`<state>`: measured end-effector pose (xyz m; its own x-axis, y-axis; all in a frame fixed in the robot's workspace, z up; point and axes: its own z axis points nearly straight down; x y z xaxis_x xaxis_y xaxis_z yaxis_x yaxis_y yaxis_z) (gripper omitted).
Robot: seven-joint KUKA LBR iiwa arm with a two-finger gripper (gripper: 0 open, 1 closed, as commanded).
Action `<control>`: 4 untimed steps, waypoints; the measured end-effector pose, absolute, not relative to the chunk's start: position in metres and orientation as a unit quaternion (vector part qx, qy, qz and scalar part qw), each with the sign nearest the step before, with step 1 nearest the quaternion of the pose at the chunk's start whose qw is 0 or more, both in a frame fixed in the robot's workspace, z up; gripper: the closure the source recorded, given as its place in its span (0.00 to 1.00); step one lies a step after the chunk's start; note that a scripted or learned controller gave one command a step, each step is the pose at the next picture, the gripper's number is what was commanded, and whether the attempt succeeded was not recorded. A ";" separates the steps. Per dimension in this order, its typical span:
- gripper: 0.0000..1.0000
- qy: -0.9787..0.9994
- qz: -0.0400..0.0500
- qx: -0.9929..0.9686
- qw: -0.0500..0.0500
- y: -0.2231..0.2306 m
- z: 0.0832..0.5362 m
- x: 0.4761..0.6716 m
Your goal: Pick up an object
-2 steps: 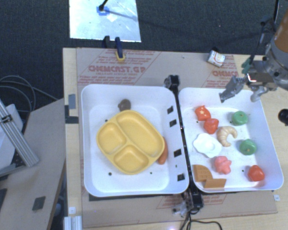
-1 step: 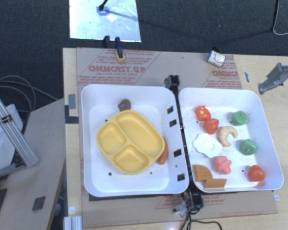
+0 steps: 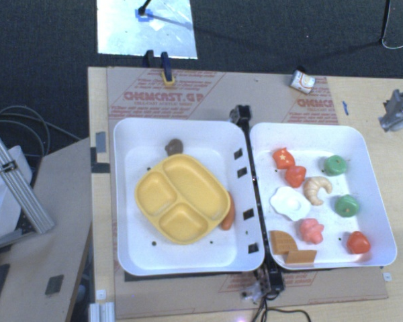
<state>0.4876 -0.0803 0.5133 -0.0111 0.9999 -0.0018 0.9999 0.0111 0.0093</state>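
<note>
scene: two white bins side by side, and the right bin [image 3: 373,180] has all the small stuff. I'm using the white fried-egg toy [image 3: 290,203] as my landmark, it lies near that bin's middle.
best pick: the croissant [image 3: 317,189], just up and right of the egg toy, close to it but I think not touching.
how it'd handle: looks like a light plastic play-food piece, probably stiff and a bit slick, not fragile. Guessing here.
where to grab: across the fat middle of the curve, not the tapered tips, those would likely squirt out.
neighbours: red piece [image 3: 295,176] just above the egg, pink one [image 3: 311,230] just below it, so come straight down.
other bin: yellow divided plate [image 3: 181,198] well left of the egg, too wide for a pinch.
gripper: a grey bit [image 3: 397,110] far up and right of the egg, outside the bin, touching nothing I can see.
jaws: can't tell if they're apart or together from this.
</note>
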 end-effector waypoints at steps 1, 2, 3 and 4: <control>0.00 0.711 0.002 0.703 0.003 -0.080 0.513 0.488; 1.00 0.713 0.003 0.701 0.005 -0.080 0.524 0.488; 1.00 0.715 0.004 0.699 0.007 -0.081 0.535 0.489; 1.00 0.716 0.006 0.698 0.008 -0.081 0.547 0.489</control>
